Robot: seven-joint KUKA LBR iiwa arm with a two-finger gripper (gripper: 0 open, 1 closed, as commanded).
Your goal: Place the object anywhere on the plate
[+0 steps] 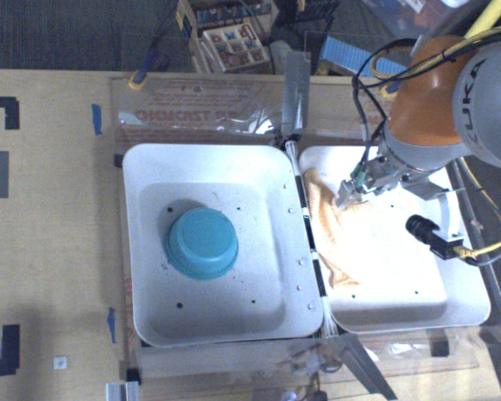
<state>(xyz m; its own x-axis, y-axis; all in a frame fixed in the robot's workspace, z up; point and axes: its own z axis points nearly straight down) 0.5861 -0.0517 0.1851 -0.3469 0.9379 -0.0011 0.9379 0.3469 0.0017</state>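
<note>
1. Fingers at the cloth: whether they are spread or pressed together cannot be told from this slant. The grey two-finger gripper [349, 195] points down at the 12 o'clock end of a crumpled tan cloth [327, 234], touching it or just above it.
2. The cloth lies bunched along the 9 o'clock wall of the right shallow white bin [417, 301]. The round blue plastic plate [202, 242] sits near the middle of the left shallow white bin [142, 167], well apart from it.
3. Risk: a pinch at one end may catch only a fold. The limp remainder would trail and could snag on the raised rims between the bins, at the gripper's 9 o'clock.
4. Risk: the plate looks domed, so a dropped cloth may slide off onto the bin floor.
5. Room: the wall crowds the cloth at 9 o'clock, with open floor toward 3 o'clock. Bare floor rings the plate.
</note>
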